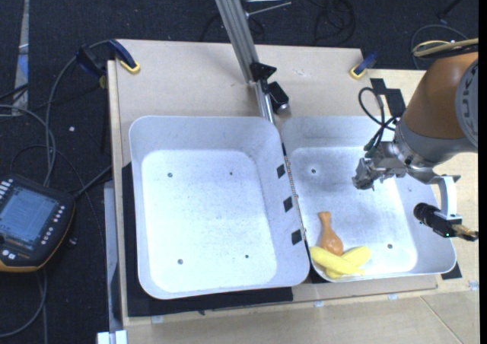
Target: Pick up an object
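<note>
- Lying in the lower part of the right bin (403, 205), close to its lower rim, are the two candidates: a yellow banana (344, 260) and an orange drumstick-shaped toy (329, 237).
- The banana's long axis runs roughly left to right across the frame, with a slight curve; the orange toy points its thin neck toward the upper left and its thick end rests against the banana.
- Both lie toward the lower left from my pincer (365, 177), which hangs over the middle of the same bin, well apart from them.
- I cannot tell from this angle how my pincer is set; nothing is visibly caught in it.
- I judge the coming move to be a shift down-frame and leftward, then a descent, with the grasp set across the banana's short width.
- The left bin (144, 152) sits beside it on the worktop (190, 76).
</note>
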Tool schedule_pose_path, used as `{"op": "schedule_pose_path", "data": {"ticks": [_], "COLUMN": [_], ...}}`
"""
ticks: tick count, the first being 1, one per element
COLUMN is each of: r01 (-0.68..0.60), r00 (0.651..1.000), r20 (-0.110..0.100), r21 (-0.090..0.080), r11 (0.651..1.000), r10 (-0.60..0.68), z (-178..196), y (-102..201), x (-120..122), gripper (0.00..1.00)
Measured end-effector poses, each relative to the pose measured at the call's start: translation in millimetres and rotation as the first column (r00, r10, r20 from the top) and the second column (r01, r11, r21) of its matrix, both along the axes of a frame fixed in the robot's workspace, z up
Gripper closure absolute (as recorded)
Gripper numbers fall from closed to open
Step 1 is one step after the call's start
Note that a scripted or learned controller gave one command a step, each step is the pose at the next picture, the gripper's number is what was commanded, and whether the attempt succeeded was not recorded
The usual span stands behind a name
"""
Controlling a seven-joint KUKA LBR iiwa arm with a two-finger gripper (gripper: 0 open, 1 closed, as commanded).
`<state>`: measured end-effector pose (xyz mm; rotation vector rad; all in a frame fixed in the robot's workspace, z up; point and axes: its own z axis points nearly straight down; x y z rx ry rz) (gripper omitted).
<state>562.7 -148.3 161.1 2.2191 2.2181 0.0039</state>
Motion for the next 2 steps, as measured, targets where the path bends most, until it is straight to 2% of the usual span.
{"op": "schedule_pose_path", "data": {"ticks": [1, 2], "r01": [0.0, -0.001], "r00": [1.0, 1.0], "r20": [0.0, -0.003], "r21": [0.0, 0.001], "r11": [1.0, 1.0], "r10": [0.0, 0.001], "z": [56, 70], "y": [-4, -4], "x": [-8, -7], "gripper": [1.0, 1.0]}}
